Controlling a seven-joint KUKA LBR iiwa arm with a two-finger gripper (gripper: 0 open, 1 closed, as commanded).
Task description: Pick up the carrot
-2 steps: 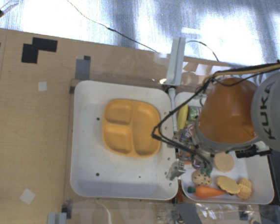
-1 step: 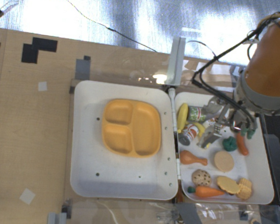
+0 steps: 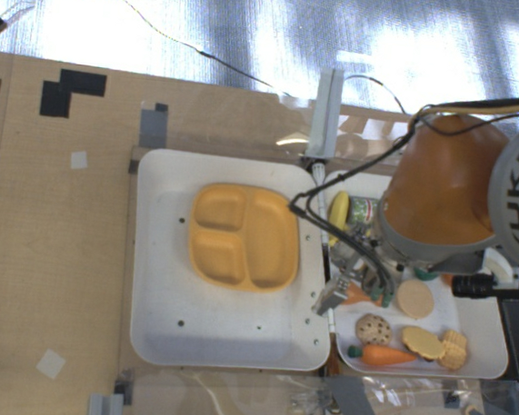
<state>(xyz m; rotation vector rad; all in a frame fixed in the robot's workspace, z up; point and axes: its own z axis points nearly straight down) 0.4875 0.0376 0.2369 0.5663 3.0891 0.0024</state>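
— Where does the carrot (image 3: 388,356) lie?

— At the near edge of the right bin (image 3: 491,361), flat on the floor, with a speckled ball (image 3: 373,329) touching its leafy end and a pale biscuit (image 3: 423,343) just beyond its tip.

— And the gripper (image 3: 335,294)?

— Farther back than the carrot and toward the left bin (image 3: 228,345), over the rim between the two. Nothing shows between its fingers. Whether they stand wide or narrow cannot be told from here; cables and wrist crowd them.

— So the pick is not done?

— Judging by this, no. The carrot rests untouched; reaching, closing and lifting are all left.

— What lies beyond?

— A yellow tray (image 3: 243,237) in the left bin, and a banana (image 3: 338,211) and a can (image 3: 366,210) at the right bin's far end.
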